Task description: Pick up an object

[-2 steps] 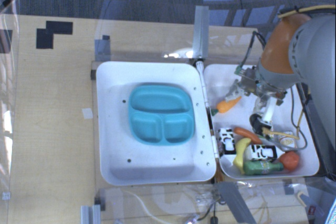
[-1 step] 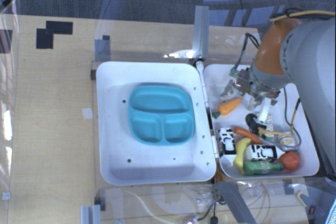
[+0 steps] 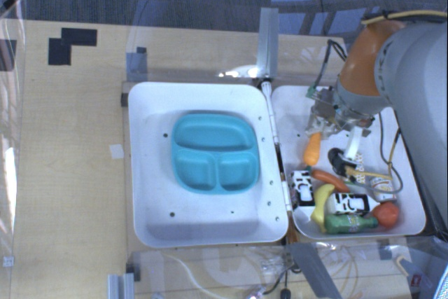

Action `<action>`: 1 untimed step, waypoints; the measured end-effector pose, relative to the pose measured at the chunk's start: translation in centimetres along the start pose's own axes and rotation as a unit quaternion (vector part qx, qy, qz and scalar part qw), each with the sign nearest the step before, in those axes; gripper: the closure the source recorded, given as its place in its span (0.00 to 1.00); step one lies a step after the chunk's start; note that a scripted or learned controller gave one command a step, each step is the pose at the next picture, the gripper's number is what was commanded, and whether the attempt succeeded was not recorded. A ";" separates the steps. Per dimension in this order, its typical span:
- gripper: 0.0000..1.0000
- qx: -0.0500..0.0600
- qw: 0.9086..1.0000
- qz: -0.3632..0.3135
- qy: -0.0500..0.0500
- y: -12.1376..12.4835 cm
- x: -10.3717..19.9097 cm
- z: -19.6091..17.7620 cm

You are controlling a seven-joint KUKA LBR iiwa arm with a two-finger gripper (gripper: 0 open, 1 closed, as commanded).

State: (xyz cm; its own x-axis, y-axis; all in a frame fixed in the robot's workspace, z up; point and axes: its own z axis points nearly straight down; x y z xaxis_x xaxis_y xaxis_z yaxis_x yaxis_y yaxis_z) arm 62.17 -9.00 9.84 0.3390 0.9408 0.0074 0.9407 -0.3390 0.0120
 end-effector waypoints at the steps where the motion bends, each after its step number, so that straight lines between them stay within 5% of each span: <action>1: 1.00 0.005 0.999 0.034 -0.004 2.5 2.8 -11.4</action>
